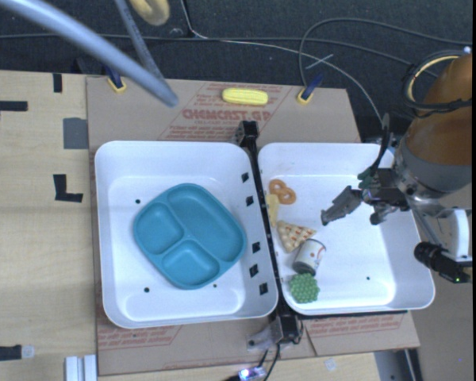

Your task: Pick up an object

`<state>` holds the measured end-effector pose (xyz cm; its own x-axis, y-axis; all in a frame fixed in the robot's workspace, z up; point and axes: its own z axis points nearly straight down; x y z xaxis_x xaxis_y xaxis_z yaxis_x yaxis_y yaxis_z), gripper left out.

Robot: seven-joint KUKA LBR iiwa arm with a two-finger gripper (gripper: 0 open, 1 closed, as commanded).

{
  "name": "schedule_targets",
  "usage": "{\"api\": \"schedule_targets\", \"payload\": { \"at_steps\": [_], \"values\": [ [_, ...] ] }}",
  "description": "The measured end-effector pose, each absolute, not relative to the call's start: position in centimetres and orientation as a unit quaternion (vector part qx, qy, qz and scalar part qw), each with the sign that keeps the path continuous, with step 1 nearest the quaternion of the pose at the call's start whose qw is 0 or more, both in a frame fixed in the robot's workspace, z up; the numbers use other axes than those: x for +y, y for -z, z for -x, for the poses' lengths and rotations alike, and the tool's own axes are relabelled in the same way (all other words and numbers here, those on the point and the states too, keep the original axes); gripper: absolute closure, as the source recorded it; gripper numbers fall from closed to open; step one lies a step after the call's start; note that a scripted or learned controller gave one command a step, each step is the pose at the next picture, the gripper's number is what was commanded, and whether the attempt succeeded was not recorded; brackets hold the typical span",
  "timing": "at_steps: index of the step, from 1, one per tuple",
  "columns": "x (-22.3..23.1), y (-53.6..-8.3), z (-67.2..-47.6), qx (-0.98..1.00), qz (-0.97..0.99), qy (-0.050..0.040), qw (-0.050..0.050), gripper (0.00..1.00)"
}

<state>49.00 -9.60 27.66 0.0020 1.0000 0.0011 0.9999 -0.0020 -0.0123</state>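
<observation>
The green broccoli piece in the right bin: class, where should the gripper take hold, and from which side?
Grip the broccoli piece across its rounded top, coming straight down from above. It sits low on the bin floor, and the small can crowds its far side, so close the fingers left to right.

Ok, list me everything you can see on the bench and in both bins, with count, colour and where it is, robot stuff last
Divided tray: one, blue, middle of the left bin.
Pretzel: one, orange-brown, right bin, near the divider.
Waffle wedge: one, tan, right bin, below the pretzel.
Small can: one, white and brown, lying just below the wedge.
Green bumpy ball: one, green, right bin, near the front wall.
Corn cob: one, yellow, on the cardboard sheet behind the bins.
Clamps: two, blue and yellow, at the cardboard's back edge.
Cables: several, dark, behind the bins.
Arm: one, grey with orange band, from the right.
Gripper: one, dark, over the right bin, holding nothing visible.
</observation>
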Motion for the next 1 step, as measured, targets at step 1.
{"api": "schedule_targets", "payload": {
  "at_steps": [1],
  "values": [
    [-9.58, -28.19, -49.17, -0.708, 0.707, -0.0005, 0.000, 0.00]
  ]
}}
